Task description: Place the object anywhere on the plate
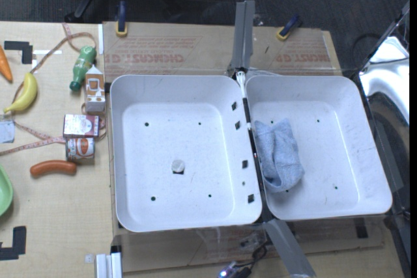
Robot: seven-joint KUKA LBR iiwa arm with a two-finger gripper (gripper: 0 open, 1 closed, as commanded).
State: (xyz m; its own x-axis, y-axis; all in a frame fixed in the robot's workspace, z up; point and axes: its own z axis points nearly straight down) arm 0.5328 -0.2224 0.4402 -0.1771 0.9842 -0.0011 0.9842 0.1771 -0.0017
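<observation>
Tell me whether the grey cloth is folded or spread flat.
Crumpled, not spread: the grey cloth lies bunched in folds against the right white bin's left wall.

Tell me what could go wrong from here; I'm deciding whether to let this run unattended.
1. No plate shows in either bin, so the placement may have no target.
2. The small round object in the left bin looks low and small, so the fingers may close over it.
3. The grey cloth in the right bin lies against the divider and could be grabbed instead.
</observation>
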